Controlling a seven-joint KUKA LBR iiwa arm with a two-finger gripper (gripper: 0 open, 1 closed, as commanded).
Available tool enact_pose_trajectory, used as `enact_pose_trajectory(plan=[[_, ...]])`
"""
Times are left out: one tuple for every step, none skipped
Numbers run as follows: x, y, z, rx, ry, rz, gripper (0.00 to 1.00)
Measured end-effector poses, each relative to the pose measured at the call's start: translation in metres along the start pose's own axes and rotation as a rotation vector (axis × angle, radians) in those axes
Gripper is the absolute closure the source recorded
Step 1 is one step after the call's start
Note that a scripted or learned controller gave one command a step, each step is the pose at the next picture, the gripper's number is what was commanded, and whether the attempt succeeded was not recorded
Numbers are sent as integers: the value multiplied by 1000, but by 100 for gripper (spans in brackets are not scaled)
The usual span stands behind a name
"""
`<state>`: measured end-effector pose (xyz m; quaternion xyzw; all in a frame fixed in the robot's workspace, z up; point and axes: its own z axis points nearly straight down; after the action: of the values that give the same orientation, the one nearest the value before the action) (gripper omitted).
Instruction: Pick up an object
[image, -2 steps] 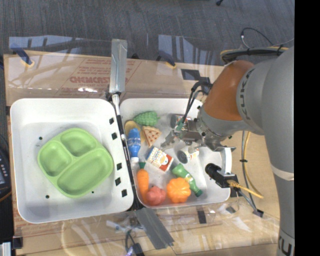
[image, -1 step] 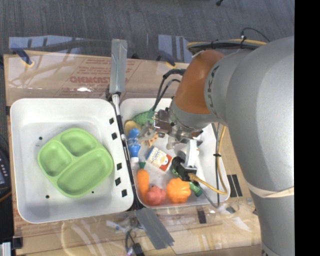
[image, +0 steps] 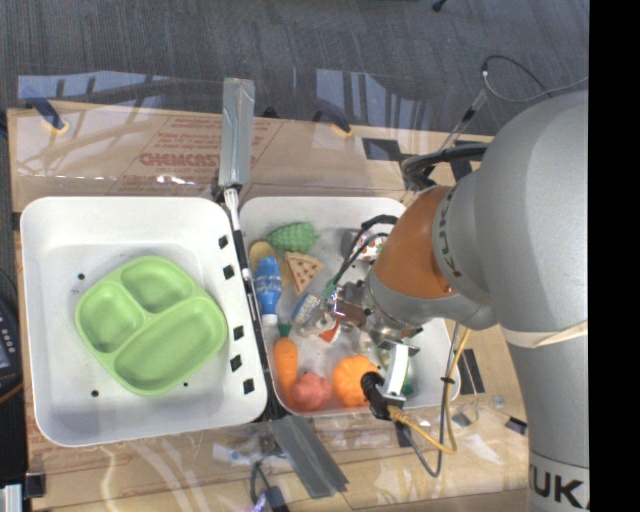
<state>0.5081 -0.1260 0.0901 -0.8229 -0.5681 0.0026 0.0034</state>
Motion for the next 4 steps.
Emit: enact_pose_trajectory(plan=[[20, 53, -55, 0, -1, 238, 0], [46, 32, -8, -14, 0, 212, 0], [47, 32, -17, -11, 3, 208, 100], [39, 28, -12, -23, 15, 280, 100]])
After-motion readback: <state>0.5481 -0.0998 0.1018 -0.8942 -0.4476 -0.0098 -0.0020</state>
